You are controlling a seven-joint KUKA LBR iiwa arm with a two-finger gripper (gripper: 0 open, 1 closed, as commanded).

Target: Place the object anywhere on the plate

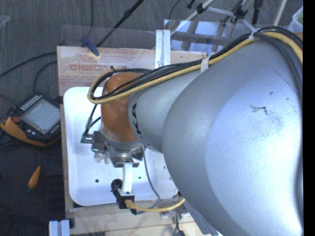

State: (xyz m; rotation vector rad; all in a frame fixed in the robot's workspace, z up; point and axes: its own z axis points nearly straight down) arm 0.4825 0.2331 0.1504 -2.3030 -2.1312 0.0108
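My gripper (pixel 117 155) hangs over the left white bin (pixel 78 146), seen from above below the orange wrist band (pixel 117 113). The wrist body covers whatever lies directly beneath it. The large grey arm (pixel 226 132) reaches in from the right and hides the whole right side of the bench and most of the bin's floor. The bare part of the bin on the left and at the front is plain white.
The bin rests on a wooden board (pixel 113 60) with a blue clamp (pixel 90 45) at its back edge. A teach pendant (pixel 34 119) and an orange tool (pixel 33 177) lie on the floor to the left. Tripod legs (pixel 221 9) stand behind the bench.
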